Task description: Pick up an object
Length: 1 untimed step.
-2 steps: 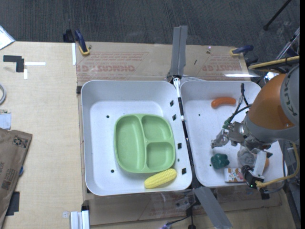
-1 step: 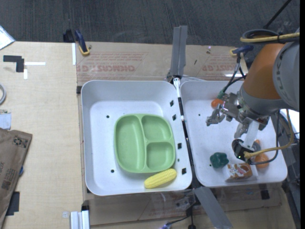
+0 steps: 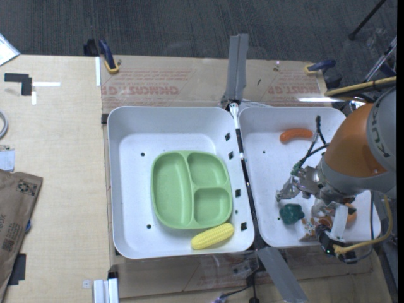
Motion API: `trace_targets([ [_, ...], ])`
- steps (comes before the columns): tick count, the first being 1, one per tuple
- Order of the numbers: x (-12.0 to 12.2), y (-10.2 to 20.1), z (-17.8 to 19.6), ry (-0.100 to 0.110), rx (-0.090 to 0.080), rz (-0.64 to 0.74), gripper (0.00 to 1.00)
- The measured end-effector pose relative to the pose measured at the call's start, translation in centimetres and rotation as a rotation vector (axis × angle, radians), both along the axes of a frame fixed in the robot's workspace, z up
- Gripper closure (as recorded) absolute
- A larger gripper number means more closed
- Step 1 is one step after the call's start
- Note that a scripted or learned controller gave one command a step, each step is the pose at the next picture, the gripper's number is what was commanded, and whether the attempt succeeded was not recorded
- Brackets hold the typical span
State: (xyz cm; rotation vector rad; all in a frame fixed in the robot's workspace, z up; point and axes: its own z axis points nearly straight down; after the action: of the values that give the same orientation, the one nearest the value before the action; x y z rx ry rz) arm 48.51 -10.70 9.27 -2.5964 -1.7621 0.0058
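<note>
Camera view: teal object (image 3: 291, 214) just below the gripper (image 3: 291, 191) (finger state unclear), right bin (image 3: 265, 169).

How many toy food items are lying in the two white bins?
3 visible: corn cob in the left bin, sausage and dark green item in the right bin. The arm may hide more.

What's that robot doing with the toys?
The arm's gripper is down in the right bin, just above a dark green toy. An orange sausage lies farther back in that bin. The left bin has a green tray and a yellow corn. Nothing is lifted yet.
</note>
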Motion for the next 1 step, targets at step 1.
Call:
trace_targets([
  [1, 5.73, -3.59, -0.35, 0.0, -0.001, 0.025, 0.0],
])
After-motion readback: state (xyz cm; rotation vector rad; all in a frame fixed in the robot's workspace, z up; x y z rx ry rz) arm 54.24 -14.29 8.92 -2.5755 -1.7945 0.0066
